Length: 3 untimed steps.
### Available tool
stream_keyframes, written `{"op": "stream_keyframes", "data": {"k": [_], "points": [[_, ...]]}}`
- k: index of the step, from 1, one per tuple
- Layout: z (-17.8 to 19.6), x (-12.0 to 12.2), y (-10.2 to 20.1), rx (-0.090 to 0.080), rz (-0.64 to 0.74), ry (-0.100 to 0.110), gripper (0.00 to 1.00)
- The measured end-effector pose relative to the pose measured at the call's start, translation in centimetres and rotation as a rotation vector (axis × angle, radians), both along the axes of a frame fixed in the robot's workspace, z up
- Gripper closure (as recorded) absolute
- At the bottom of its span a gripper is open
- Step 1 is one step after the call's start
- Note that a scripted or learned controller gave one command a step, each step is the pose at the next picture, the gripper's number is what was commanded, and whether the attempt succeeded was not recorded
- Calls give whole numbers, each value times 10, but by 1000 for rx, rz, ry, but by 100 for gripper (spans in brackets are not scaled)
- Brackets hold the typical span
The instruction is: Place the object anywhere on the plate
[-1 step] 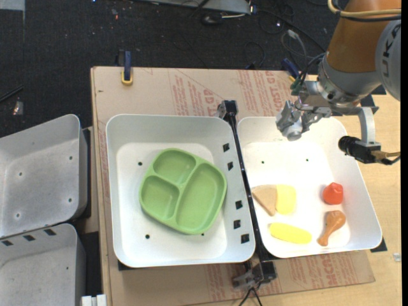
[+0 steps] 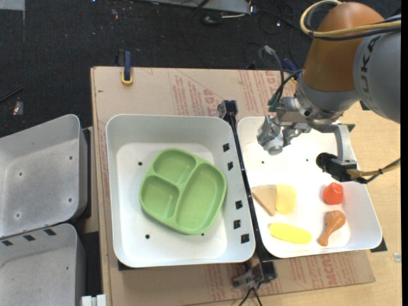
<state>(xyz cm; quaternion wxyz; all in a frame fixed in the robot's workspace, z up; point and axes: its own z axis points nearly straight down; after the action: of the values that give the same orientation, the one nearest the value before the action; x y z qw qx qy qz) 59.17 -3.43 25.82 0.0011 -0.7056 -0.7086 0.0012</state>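
A green three-compartment plate [image 2: 183, 189] lies in the left bin [image 2: 121, 139]. The right bin [image 2: 366, 222] holds a tan wedge with a pale yellow piece [image 2: 275, 199], a yellow banana-like piece [image 2: 291, 234], a red tomato-like ball [image 2: 332, 194] and a brown drumstick [image 2: 331, 225]. My gripper [image 2: 273, 141] hangs over the far left part of the right bin, above and behind the wedge, with nothing seen between its fingers.
Black clips [image 2: 229, 109] sit along the divide between the two bins. A blue-and-yellow clamp [image 2: 127, 69] stands at the bench's back left corner. White panels [image 2: 38, 171] lie left of the bench.
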Motion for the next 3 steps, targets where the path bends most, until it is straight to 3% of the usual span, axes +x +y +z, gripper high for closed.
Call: {"op": "stream_keyframes", "data": {"k": [3], "points": [[-14,-91,140,1,3,1,100]]}}
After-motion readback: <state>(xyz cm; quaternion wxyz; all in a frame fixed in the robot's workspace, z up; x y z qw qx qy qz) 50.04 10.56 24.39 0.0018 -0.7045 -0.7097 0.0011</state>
